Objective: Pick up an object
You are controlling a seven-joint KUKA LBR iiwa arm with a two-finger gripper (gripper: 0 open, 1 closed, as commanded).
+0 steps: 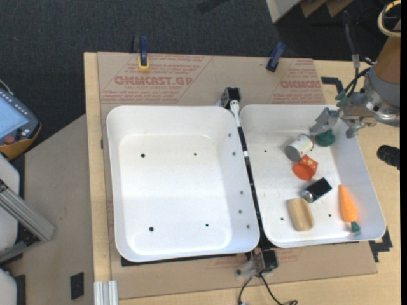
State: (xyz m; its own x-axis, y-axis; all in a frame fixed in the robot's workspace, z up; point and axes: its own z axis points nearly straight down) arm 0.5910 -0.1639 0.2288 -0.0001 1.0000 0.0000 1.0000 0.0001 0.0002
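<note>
My gripper hangs over the far part of the right bin, its two fingers spread apart with nothing between them. A small green object lies just below the left finger. Toward the bin's middle sit a grey-white cylinder and a red-orange cup. Nearer the front lie a black block, a tan wooden block and an orange carrot.
The left bin stands beside the right one, with a black divider strip between them. Both rest on a brown board held by blue clamps at the back edge. The arm body fills the right side.
</note>
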